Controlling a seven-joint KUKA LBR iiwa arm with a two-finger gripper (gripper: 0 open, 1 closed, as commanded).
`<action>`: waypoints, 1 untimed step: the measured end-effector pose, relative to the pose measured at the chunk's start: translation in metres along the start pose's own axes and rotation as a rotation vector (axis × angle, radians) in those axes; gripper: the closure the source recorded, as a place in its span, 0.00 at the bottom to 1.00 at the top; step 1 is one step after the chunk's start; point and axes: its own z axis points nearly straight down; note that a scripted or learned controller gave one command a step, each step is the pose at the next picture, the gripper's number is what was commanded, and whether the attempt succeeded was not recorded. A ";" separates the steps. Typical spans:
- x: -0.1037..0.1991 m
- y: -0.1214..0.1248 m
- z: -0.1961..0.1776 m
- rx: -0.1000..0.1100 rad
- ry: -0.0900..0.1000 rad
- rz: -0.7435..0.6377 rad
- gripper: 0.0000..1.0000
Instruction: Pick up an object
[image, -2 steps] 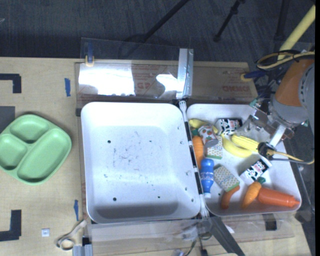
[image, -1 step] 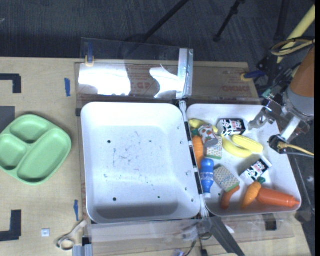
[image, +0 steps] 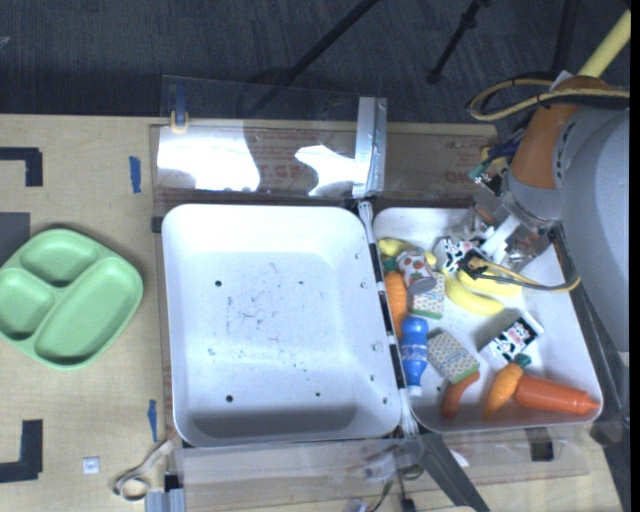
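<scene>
A view from above shows a pale wooden worktop (image: 80, 190) carrying two shallow white bins side by side. The left bin (image: 175, 300), in the middle of the frame, has only faint scuffs and a few dark dots on its floor. The right bin (image: 562, 330) holds all the loose objects.

The grey arm (image: 590, 180) with its orange band comes in from the upper right of the frame. The jaws sit low over the upper middle of the right bin, just above a yellow banana (image: 480, 293) and close beside a small black-and-white patterned piece (image: 452, 256). Whether the jaws are apart, together or clamped on anything cannot be told.

Down the right bin's left side lie a small carrot (image: 397, 295) and a blue bottle (image: 413, 350), with a small printed box (image: 428, 292) beside them. Lower down are a speckled green pad (image: 453, 355), a black-and-white carton (image: 513, 340), and a large orange carrot (image: 552, 396) at the lower right, with a smaller carrot (image: 502, 388) touching its end.

At the far left of the frame, a green divided plate (image: 65, 297) rests on the worktop, well apart from both bins.
</scene>
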 end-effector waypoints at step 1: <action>-0.042 0.055 -0.064 0.019 -0.018 0.296 0.00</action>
